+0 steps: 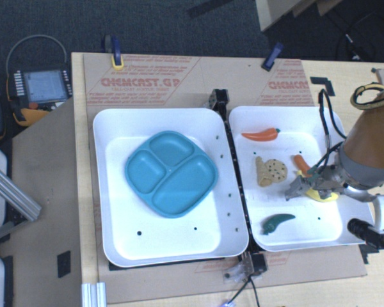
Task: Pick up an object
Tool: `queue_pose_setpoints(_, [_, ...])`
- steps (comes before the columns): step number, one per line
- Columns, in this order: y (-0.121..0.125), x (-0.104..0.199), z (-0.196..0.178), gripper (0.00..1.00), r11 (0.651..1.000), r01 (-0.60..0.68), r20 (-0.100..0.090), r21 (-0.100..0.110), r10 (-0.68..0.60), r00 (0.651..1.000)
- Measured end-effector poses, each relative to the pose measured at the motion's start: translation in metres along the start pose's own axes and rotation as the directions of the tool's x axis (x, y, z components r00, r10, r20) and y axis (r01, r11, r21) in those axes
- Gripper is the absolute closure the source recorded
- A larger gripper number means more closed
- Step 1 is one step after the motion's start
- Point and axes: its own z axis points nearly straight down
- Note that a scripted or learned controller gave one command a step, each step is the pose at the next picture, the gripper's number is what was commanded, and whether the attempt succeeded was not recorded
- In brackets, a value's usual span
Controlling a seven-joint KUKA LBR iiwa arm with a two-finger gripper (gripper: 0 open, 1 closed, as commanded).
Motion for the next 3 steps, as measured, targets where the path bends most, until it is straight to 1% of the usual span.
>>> queue_pose_setpoints(1, [0.0,0.0,0.047,0.0,1.0,-0.001,-0.001,0.0,0.001,1.0])
queue_pose_setpoints(2, [0.001,0.0,0.034,1.0,1.0,0.0,0.001,-0.004,0.0,1.0])
queue_pose_setpoints(3, [0.005,-0.008,-0.013,1.0,1.0,0.001,0.002,-0.003,-0.001,1.0])
